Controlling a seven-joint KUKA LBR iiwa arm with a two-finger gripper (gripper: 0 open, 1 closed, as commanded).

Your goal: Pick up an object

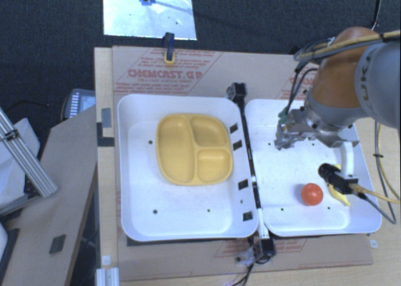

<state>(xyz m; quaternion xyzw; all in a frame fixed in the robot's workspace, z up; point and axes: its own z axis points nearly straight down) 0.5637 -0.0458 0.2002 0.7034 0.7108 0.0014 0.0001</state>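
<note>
A small orange-red ball (311, 194) lies in the right bin (276, 216), near its front right corner. My gripper (283, 140) hangs over the back left part of that bin, well to the left of the ball and behind it, above bare white floor. Nothing shows in its grasp. The grey arm with its orange band reaches in from the right above the bin.
A yellow divided plate (192, 149) lies in the middle of the left bin (138, 209). A black-clipped divider (245, 153) separates the two bins. Brown cardboard (188, 71) lies under and behind both bins.
</note>
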